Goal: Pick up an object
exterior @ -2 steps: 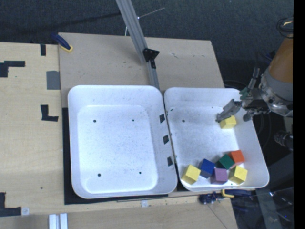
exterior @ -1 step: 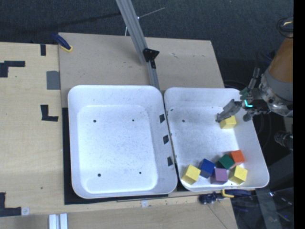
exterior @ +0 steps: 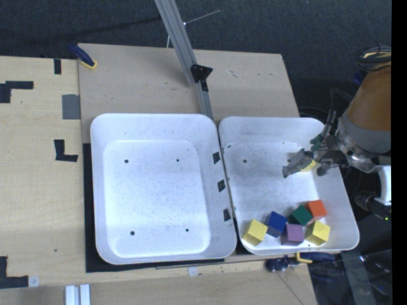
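Here, left to right:
Gripper: we saw it over the right bin, something yellow at its fingertips; whether pinched, we couldn't tell.
Blocks: we saw them clustered at five o'clock from the gripper, well apart.

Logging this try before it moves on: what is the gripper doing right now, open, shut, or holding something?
Gripper: over the right bin, a small yellow piece seen between its fingers; looks shut on that yellow block.
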`<state>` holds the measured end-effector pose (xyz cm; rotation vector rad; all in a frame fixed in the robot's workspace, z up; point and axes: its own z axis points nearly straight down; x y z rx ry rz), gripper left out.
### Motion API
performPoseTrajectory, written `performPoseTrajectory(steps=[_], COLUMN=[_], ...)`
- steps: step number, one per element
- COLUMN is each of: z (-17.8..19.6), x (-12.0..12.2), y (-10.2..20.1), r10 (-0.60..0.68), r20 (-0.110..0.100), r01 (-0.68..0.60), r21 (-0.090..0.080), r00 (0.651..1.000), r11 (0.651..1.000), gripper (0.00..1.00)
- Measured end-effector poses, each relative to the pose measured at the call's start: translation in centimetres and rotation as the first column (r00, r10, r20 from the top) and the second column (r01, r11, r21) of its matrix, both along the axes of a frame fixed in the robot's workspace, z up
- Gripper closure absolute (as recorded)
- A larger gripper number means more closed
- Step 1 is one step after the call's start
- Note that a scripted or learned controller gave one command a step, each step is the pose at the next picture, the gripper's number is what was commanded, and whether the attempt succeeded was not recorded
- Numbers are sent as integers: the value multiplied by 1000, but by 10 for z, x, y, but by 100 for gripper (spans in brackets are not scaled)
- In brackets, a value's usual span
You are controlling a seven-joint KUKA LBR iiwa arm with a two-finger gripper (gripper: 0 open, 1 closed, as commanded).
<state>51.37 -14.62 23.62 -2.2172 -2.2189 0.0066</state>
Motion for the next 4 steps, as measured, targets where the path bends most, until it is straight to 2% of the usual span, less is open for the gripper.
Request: performPoseTrajectory(steps=[1, 2, 3, 4], z=[-61, -112, -100, -39], x=[6, 3, 4, 12], y=[3, -6, -6, -6], r10=[1, -1, 1, 1], r20=[-2, -1, 3, 11], r01=[-1, 1, -1, -1], r21=[1, 0, 1, -2], r00=[1000, 1000, 1000, 1000], r11=[1000, 1000, 1000, 1000], gripper=[0, 0, 100, 100])
